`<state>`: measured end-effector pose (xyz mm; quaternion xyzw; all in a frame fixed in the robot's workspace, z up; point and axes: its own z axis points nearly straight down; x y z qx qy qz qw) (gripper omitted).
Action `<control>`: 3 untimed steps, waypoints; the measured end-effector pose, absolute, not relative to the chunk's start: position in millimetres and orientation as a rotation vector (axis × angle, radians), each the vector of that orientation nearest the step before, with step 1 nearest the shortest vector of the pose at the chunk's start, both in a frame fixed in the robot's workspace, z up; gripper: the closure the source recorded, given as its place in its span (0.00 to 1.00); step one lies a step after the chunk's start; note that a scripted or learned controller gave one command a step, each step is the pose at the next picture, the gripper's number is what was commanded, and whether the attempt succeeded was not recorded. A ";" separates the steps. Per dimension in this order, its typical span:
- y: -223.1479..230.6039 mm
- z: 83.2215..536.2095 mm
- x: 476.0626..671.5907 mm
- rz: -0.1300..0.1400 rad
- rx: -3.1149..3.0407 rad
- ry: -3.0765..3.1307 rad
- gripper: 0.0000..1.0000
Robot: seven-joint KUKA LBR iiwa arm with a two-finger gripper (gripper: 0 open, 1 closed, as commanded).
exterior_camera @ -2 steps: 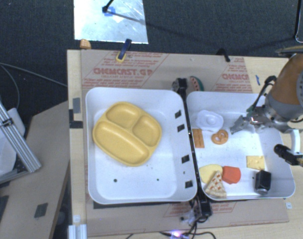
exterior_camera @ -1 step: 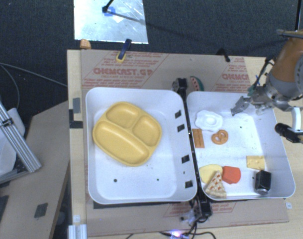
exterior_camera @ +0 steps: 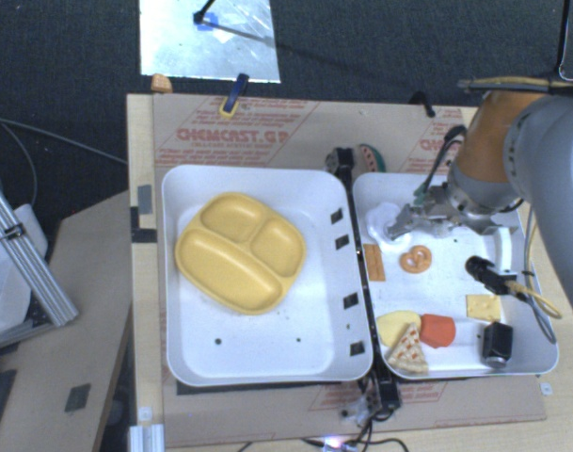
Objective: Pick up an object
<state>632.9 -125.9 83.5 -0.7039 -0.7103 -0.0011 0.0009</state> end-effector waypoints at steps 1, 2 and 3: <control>-179.4 85.3 601.9 0.000 -2.227 -2.220 0.00; -208.9 84.4 550.3 0.001 -2.225 -2.217 0.00; -170.9 84.2 484.0 0.000 -2.218 -2.219 0.00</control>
